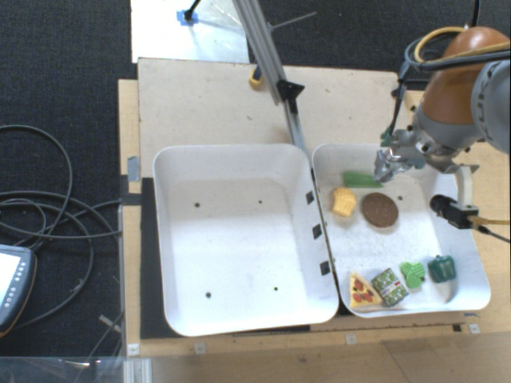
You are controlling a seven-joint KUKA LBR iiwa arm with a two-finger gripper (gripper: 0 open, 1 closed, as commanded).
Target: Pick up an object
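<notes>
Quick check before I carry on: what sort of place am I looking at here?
Probably a robot lab test bench, not a kitchen: two white bins on a plywood board, toy food such as a pizza slice, and loose cables on dark carpet.

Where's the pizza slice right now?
The pizza slice lies in the right bin, at its near left corner, just left of the green box.
</notes>
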